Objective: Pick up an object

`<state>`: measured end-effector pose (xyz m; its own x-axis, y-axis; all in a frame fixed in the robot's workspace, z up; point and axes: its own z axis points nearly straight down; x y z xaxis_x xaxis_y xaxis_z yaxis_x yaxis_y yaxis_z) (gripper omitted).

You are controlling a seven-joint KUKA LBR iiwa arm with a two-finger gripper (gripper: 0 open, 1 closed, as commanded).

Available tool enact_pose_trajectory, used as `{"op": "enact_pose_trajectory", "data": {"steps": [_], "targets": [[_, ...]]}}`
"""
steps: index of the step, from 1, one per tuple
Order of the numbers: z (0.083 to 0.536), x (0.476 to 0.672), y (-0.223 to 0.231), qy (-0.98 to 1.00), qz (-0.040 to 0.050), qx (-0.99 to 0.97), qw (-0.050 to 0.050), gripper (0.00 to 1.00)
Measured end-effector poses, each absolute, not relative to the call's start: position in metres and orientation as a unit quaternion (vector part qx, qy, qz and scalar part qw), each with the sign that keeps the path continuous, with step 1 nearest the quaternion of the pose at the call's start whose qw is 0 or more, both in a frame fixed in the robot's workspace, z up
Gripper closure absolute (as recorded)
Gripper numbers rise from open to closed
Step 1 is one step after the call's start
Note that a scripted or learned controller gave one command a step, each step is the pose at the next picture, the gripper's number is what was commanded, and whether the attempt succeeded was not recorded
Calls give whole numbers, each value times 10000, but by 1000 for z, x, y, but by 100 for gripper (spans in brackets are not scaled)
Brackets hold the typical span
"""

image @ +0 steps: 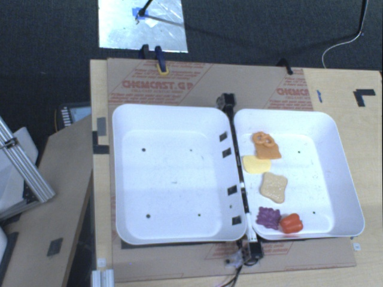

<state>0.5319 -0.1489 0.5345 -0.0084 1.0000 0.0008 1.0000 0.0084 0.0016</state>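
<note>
two shallow white bins are sitting side by side on the bench. the right bin [335, 160] is holding five small objects along its left side: an orange pretzel-shaped piece [265, 144], a pale yellow piece [255, 164] touching it below, a tan toast-like piece [274, 187], then a purple cluster [268, 218] just beside a red piece [291, 223]. the left bin [173, 172] is lying alongside.

Left white bin [173, 178], cardboard sheet [179, 79], silver foil square [142, 17]

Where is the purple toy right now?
The purple toy lies in the right bin, near its front left corner, touching the red toy on its right.
</note>
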Motion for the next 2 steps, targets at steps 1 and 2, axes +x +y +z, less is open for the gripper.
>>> {"op": "enact_pose_trajectory", "data": {"steps": [1, 2], "targets": [[527, 521, -78, 7112, 13, 7030, 0, 100], [536, 492, 4, 7114, 22, 7028, 6, 100]]}}
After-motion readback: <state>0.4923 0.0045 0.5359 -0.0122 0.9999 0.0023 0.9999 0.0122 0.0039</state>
